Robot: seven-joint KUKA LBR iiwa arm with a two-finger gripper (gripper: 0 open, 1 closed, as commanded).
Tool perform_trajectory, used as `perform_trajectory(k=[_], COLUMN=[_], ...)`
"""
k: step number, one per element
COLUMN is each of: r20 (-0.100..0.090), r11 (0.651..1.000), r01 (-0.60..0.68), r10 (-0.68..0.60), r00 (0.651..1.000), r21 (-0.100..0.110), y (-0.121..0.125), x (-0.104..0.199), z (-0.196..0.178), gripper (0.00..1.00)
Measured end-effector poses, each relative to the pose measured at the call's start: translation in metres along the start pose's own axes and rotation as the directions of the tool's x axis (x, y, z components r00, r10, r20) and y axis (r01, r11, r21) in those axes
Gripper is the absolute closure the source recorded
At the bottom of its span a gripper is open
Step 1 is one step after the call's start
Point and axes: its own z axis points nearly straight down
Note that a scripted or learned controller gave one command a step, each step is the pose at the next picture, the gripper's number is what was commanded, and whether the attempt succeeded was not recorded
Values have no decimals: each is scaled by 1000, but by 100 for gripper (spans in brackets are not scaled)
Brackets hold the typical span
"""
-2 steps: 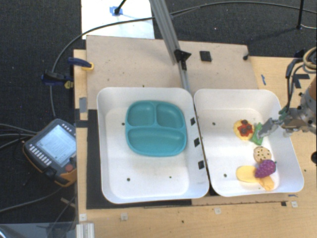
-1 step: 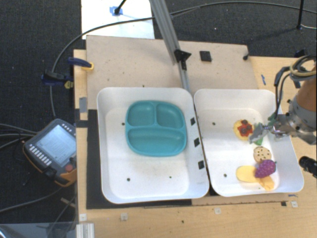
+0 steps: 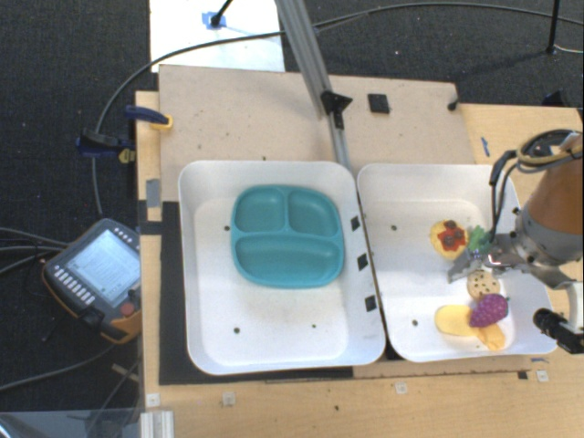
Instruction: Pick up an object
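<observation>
From above, my gripper (image 3: 467,267) hangs low in the right bin (image 3: 401,199), close to its right side. I cannot tell how it is set, spread or pressed together, since my wrist covers much of it. The toy food lies all around it: a round piece with a red centre (image 3: 448,237) just to the far left, a green bit (image 3: 476,237) beside that, a speckled cookie (image 3: 483,286) just on the near side, then purple grapes (image 3: 490,309) resting on a yellow piece (image 3: 453,320) close to the near rim. The left half of this bin lies open. The left bin (image 3: 210,336) holds a teal divided plate (image 3: 287,236), well apart.
</observation>
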Motion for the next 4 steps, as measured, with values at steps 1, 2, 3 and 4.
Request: perform_trajectory(k=[1,2,3,4], r20=[2,3,3,2], r11=[1000,1000,1000,1000], r01=[0,3,4,4], r10=[0,-2,-4,-4], r00=[1000,1000,1000,1000], r21=[-4,-9,-10,-6], y=[1,5,-2,-1], x=[0,-9,-5,-5], z=[-13,-73,-129,-146], gripper=[100,100,100,100])
